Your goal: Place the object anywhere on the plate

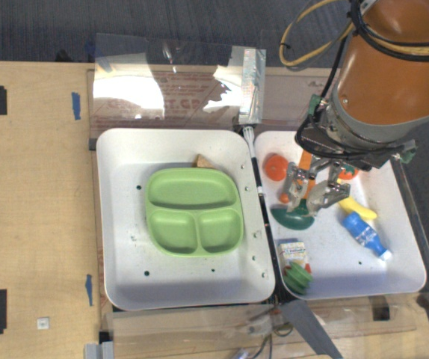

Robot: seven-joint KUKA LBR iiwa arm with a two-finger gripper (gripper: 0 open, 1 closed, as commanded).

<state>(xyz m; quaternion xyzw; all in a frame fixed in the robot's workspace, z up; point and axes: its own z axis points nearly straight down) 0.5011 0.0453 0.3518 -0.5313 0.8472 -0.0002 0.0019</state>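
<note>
Green 3-compartment plastic plate point(195, 211) sits in left white bin point(117, 223). Two-finger gripper point(313, 193) hovers over right bin point(401, 268) w/ fingers apart, nothing between, just above dark green curved object point(292, 217).

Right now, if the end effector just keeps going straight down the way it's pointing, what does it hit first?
Most likely the dark green object lying right under the end effector in the right bin. Depth is hard to judge from this slanted view, so it could instead land on bin floor just beside it.

Bright overhead light, glare on plastic sheet point(171, 88)
</note>
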